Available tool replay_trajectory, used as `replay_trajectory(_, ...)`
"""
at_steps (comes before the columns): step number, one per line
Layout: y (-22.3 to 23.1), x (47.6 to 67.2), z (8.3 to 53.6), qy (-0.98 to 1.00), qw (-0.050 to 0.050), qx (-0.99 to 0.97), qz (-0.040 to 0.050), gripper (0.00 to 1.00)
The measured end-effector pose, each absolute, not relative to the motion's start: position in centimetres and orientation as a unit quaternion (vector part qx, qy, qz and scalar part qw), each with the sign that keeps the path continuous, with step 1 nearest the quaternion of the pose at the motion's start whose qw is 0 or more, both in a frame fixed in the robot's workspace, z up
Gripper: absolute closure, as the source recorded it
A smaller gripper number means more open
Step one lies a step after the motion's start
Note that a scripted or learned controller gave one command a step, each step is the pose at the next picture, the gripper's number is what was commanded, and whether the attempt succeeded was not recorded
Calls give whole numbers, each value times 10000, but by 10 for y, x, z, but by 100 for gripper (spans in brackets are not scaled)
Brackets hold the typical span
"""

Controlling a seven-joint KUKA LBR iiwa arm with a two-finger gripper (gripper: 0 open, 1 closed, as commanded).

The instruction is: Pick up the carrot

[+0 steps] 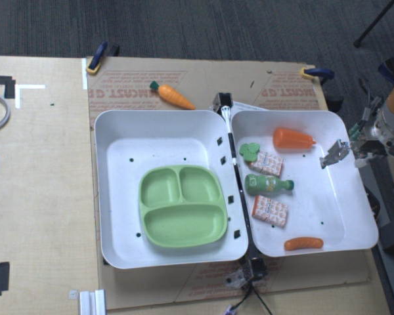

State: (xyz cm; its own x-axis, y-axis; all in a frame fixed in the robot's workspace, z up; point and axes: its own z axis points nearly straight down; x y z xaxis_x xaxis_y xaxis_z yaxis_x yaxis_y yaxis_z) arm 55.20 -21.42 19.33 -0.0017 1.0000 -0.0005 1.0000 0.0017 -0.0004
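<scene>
The pincer point(335, 153) hangs at the right bin's point(354, 195) far edge, gripping nothing; whether its fingers are parted I cannot tell. The small orange plastic carrot with a green top point(172, 96) lies well off to its left, on the cardboard-covered table point(203, 84) beyond both bins, so a long reach across is likely needed.

Bench point(46, 195) w/ cardboard sheet point(203, 87): two white bins point(111, 195) left of gripper point(335, 153), carrot point(173, 96) far up-left of it.
</scene>
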Motion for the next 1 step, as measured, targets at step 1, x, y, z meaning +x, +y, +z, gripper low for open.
replay_trajectory(1,-151,593,96,7739,19,6333,11,0)
